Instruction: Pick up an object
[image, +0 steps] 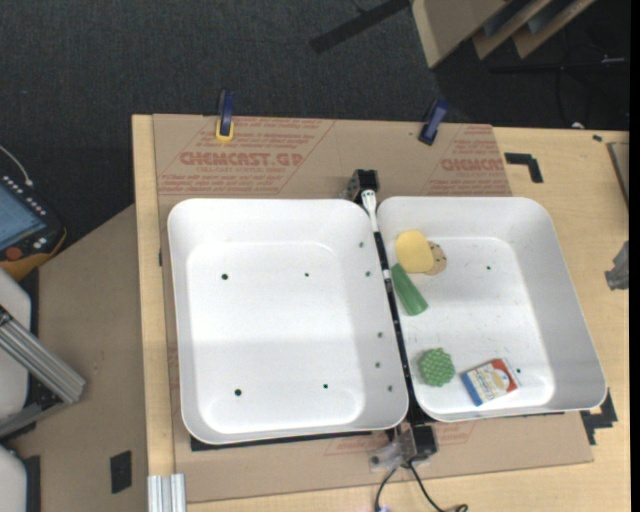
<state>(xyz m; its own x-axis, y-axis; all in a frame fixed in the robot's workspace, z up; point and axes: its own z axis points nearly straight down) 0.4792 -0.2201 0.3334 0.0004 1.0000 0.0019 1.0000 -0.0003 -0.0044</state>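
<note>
The right bin (556, 262) holds several small objects. A yellow lump (418, 252) lies near its upper left, by the divider between the bins. Just below it and touching it, a green elongated piece (408, 290) lies at a slant. A green bumpy ball (436, 367) sits near the front of the bin. Right beside the ball lies a small red, white and blue packet (489, 381).
The left bin (186, 300) sits beside the right one on a brown board (300, 150) held by two clamps at the back. A small grey shape (620, 272) pokes in at the right edge. Cables run at the front, under the bins.
</note>
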